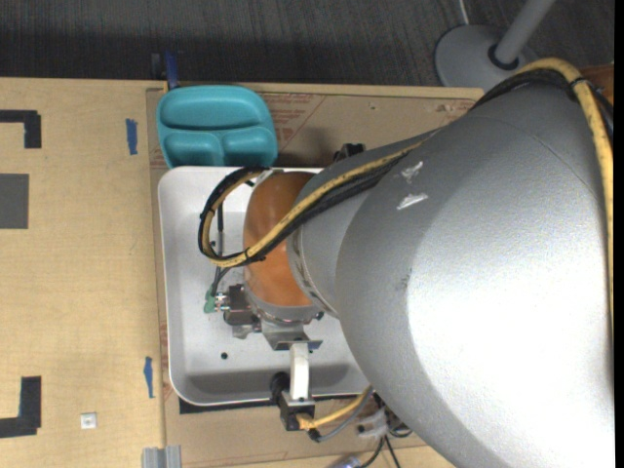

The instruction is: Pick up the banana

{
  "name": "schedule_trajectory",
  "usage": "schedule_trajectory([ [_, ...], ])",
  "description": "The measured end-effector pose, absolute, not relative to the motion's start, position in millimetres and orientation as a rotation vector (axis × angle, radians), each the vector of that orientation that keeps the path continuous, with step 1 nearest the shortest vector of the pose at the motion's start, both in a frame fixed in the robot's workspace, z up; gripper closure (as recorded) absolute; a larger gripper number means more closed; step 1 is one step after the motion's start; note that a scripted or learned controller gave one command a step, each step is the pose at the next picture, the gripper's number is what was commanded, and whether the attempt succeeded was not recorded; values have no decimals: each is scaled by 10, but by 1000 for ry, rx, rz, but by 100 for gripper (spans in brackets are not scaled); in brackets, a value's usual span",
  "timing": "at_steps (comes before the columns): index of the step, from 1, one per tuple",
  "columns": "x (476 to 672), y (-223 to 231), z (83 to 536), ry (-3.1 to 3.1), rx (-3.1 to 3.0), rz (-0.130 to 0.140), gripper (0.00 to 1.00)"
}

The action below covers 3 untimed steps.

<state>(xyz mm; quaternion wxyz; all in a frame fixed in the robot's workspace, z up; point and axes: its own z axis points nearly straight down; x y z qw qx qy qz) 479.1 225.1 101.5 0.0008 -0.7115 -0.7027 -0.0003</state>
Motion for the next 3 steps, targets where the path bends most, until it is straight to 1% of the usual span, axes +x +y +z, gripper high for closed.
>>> schedule_trajectory([
  [1,4812,2269,884,-1874,-2521,-15,100],
  [3,4812,2277,1079,-1876,-2520,-16,100],
])
